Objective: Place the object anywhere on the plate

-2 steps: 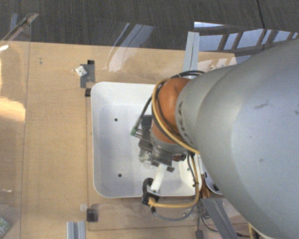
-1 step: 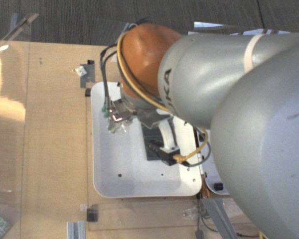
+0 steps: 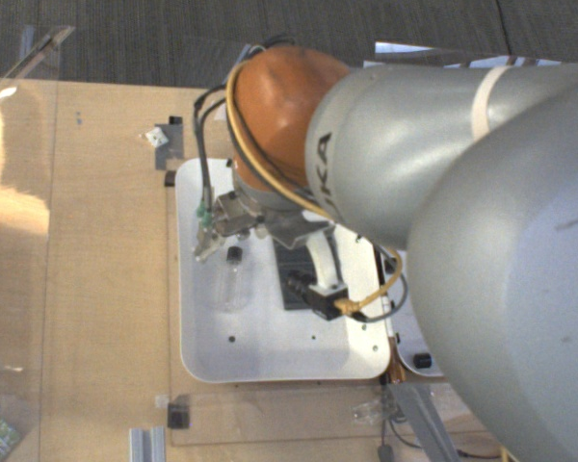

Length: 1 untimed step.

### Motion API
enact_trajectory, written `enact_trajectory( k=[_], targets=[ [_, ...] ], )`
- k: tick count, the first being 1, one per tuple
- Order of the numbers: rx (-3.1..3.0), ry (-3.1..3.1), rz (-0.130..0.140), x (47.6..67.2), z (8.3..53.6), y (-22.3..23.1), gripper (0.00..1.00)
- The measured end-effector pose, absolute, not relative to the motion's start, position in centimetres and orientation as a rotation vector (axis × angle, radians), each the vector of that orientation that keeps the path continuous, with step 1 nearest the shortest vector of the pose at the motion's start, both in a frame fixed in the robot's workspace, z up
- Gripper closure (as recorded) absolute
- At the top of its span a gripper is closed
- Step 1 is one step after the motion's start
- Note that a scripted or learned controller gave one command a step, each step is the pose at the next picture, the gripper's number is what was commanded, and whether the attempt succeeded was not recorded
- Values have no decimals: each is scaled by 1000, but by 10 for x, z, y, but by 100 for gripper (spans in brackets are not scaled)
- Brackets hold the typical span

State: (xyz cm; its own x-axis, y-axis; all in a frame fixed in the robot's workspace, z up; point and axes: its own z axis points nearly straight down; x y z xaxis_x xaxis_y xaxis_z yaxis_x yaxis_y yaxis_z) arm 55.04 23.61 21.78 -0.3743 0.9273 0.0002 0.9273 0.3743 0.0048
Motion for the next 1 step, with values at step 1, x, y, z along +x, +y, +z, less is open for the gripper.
enact_trajectory(
  k=[1],
  targets=[
    [1899, 2501, 9, 504, 95, 226, 0]
  ],
)
